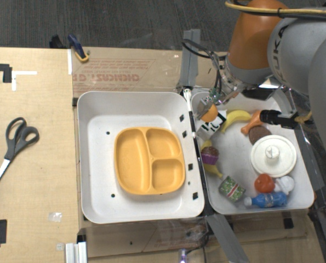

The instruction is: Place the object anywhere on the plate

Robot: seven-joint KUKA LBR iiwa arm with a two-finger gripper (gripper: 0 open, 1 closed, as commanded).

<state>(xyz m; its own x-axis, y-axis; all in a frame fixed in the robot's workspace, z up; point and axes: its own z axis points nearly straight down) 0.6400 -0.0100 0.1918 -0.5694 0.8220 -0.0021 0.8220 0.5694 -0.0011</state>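
Orange object [209, 113] is seen beneath the claw [215, 98] at the right bin's [305, 201] far-left corner; grip cannot be told; plate [149, 160] unfilled.

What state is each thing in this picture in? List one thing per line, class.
Plate: upright, nothing on it, in the left bin.
Banana: lying in the right bin.
Bottle: on its side.
Scissors: shut, on the bench.
Gripper: low over the right bin.
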